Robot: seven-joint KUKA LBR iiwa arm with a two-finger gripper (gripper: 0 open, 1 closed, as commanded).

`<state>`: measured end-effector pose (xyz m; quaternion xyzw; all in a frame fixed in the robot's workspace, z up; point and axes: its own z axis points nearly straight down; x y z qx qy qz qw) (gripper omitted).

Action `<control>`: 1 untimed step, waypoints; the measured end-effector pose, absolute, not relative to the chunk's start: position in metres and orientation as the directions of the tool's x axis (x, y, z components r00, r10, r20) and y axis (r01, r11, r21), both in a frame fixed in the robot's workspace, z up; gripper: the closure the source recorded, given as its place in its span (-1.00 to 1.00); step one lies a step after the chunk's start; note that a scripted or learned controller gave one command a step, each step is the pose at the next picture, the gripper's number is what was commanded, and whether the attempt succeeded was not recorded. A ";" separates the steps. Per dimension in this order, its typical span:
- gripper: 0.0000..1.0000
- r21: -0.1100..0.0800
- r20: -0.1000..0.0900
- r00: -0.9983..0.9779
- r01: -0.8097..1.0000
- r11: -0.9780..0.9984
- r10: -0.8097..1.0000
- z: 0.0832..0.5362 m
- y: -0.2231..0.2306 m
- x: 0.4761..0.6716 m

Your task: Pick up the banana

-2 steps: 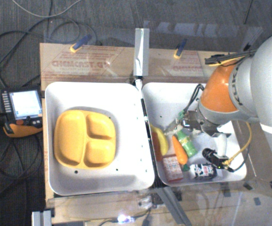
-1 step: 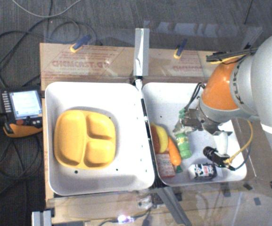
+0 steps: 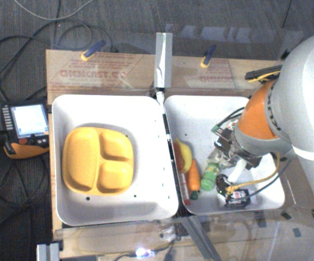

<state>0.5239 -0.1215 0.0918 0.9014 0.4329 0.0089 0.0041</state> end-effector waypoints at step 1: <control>-1.00 0.012 0.010 0.625 0.780 -0.626 0.780 0.090 -0.122 0.523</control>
